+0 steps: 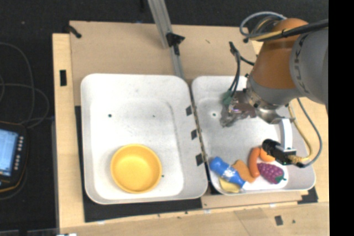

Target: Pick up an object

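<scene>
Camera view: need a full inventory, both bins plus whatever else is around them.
left shallow white plastic bin: 1, white, left half of bench
right shallow white plastic bin: 1, white, alongside it
round yellow bowl: 1, yellow, front of left bin
small blue toy piece: 1, blue, front of right bin
small yellow toy piece: 1, yellow, just in front of the blue one
orange carrot-like toy pieces: 2, orange, same cluster
purple grape-bunch toy: 1, purple, right end of cluster
slanted metal rail: 1, grey, behind bins
handheld screen unit: 1, dark, left of bench
pale wooden bench: 1, tan
arm: 1, grey and orange, from right
gripper: 1, mid right bin, behind the cluster
</scene>
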Controlling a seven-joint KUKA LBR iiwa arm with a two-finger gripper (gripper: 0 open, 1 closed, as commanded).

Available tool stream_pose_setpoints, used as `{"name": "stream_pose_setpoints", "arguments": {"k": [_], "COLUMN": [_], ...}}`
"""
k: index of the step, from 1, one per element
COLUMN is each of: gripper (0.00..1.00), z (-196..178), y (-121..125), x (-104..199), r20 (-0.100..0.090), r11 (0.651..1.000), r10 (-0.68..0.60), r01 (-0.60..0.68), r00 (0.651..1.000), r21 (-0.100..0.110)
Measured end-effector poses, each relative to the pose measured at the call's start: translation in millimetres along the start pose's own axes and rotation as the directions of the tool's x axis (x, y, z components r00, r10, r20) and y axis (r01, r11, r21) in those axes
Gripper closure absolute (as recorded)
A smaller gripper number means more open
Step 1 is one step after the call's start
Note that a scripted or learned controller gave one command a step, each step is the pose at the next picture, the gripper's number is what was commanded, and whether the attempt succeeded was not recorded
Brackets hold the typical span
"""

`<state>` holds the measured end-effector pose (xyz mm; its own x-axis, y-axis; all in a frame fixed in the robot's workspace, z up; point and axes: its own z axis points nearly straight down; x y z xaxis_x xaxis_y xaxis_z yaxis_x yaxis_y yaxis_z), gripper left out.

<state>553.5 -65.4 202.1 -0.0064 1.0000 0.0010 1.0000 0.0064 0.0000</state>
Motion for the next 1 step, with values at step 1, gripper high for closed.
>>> {"name": "stream_pose_setpoints", "arguments": {"k": [1], "gripper": [1.00], "z": [-22.0], "y": [11.6], "x": [53.5], "r20": [-0.001], "r11": [1.000], "r10": [-0.002], "r01": [0.002], "r00": [1.000], "r21": [-0.003]}}
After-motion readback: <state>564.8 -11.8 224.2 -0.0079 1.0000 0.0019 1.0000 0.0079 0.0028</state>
